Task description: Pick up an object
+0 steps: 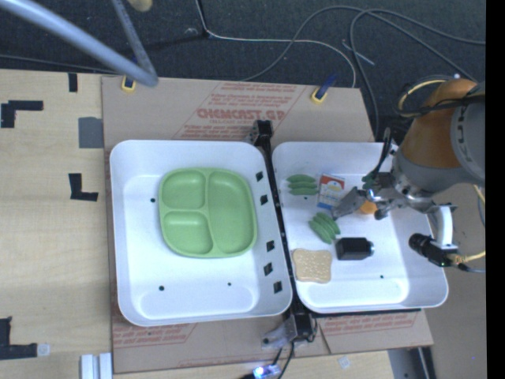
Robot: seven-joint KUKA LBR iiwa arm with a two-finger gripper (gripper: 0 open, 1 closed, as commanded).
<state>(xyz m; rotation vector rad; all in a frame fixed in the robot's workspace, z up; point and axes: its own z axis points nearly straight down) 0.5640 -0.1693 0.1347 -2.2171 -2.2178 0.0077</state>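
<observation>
While the gripper [353,204] hangs low in the right bin [394,287], stuff crowds it.
Can't tell its grip; green pods [324,227], a small carton [330,189], black block [353,249] and toast [312,265] sit close.

- We see our arm [442,144] reaching in from the right of the camera view, grey with its orange band uppermost.
- Our wrist bends down and leftward, low over the right side of the scene.
- Our end effector [353,204] points left, its slim grey tip slanting downward; something orange shows just beside it.
</observation>
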